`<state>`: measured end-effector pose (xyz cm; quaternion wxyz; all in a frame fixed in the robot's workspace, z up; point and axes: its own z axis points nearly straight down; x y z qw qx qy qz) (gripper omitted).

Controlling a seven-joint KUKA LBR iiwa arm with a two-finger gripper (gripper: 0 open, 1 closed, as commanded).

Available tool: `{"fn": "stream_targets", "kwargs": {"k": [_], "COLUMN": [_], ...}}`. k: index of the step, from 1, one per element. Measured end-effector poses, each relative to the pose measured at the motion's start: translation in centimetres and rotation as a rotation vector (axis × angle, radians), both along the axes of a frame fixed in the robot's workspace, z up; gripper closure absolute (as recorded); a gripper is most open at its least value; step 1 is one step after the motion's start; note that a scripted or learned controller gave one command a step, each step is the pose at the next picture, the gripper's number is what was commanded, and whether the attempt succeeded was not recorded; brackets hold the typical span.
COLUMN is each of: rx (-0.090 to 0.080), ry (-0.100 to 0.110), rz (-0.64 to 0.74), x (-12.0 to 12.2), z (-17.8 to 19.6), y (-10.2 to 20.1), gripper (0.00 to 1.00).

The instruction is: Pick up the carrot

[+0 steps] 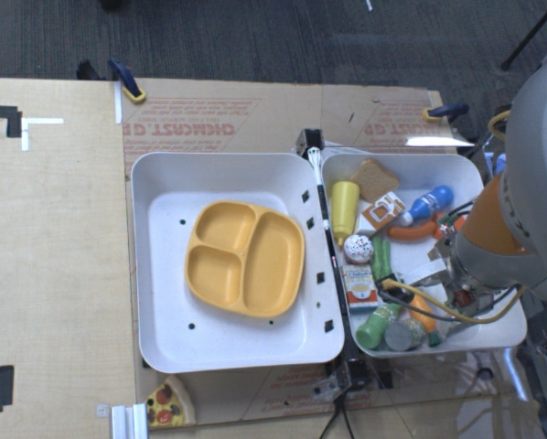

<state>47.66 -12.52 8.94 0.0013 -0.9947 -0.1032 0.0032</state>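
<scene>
An orange, carrot-like piece [423, 320] lies near the front of the right bin [456, 158], partly covered by a yellow cable and the arm. My gripper [450, 286] is low in that bin, just above and to the right of the piece. The wrist and its orange band [489, 229] cover most of it. Whether anything is held is hidden from this view.
The right bin also holds a red-orange sausage shape [411, 231], yellow cup [345, 207], blue bottle [431, 202], white ball [358, 247], green items [376, 326], a small box [359, 286] and toast [376, 179]. The left bin [164, 337] bears a yellow divided plate [246, 259].
</scene>
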Motion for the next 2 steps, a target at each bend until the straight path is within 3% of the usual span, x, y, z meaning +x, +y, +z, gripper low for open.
{"fn": "stream_targets", "kwargs": {"k": [1, 2], "rx": [-0.001, -0.001], "ry": [-0.002, 0.001], "rz": [-0.001, 0.005], "x": [0.14, 0.25], "z": [-0.01, 0.68], "y": [2.85, 2.78], "gripper": [0.00, 1.00]}}
